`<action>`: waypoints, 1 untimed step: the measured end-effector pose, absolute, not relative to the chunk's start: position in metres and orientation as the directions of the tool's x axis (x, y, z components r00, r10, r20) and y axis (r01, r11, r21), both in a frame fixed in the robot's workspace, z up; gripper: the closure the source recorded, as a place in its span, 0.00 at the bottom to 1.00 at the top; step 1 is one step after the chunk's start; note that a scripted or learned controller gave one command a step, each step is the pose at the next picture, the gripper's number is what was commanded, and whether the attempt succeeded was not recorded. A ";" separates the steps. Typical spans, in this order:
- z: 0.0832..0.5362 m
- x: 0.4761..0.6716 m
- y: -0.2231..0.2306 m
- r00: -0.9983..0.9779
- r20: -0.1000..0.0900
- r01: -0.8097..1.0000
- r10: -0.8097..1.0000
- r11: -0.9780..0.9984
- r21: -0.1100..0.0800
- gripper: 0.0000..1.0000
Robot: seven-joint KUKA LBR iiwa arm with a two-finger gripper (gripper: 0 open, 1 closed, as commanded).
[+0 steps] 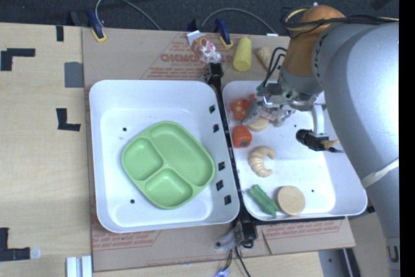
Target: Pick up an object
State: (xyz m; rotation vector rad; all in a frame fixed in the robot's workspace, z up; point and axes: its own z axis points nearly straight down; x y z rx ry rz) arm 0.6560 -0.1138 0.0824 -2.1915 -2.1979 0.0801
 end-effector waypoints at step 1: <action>0.082 0.656 -0.115 -0.004 -0.009 0.998 1.000 0.003 -0.063 0.00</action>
